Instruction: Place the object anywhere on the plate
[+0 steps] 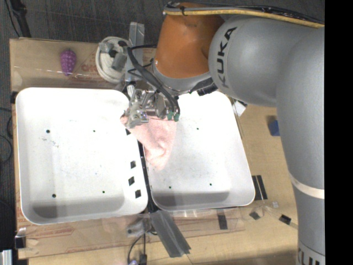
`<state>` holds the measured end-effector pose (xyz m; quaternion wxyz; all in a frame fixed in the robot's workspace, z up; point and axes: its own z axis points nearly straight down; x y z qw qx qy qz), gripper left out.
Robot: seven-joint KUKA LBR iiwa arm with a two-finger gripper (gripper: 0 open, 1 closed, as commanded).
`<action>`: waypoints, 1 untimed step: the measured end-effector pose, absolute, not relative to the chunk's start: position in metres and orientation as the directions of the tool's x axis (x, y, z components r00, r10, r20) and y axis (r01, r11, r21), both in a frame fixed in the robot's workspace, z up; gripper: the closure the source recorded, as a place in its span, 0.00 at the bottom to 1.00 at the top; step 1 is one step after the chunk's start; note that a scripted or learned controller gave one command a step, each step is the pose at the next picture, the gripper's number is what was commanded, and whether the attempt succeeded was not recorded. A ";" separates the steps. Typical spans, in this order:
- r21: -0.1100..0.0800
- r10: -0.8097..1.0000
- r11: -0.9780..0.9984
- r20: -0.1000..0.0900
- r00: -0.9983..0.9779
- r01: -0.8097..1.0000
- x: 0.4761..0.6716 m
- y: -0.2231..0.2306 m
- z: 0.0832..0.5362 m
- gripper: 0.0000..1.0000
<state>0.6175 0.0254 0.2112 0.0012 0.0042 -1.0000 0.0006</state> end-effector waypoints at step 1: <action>-0.002 -0.008 1.000 0.004 -1.000 -0.008 0.609 0.072 0.209 1.00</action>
